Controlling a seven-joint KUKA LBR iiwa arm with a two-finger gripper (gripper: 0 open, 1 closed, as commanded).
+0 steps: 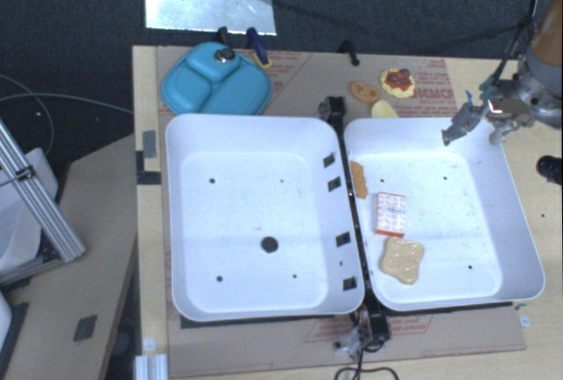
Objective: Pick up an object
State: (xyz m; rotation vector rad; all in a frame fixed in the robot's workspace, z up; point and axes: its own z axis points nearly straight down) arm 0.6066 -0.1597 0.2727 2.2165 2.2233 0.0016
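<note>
In the right bin [493, 220], near its left wall, lie three things. Red/white packet [391, 214]: rectangular, flat, long axis running roughly top-to-bottom of the view, tilted only slightly. Just below it, nearly touching, a tan cookie-shaped piece [402, 260], lumpy, long axis leaning diag. toward upper right. Above-left, an orange strip [358, 179] hugs the divider side, long axis top-to-bottom.

Arm comes in from the right; end effector [479, 119] hangs over the bin's far right corner area, w/ two prongs pointing down-left. They look spread apart w/ nothing between them.

Room: mid + right of this bin is bare floor, open approach from the right. Left bin [202, 281] has just a small dark disc [269, 244]. Behind the bins on the worktop [299, 70]: blue tray [216, 83], small toy foods [398, 82].
</note>
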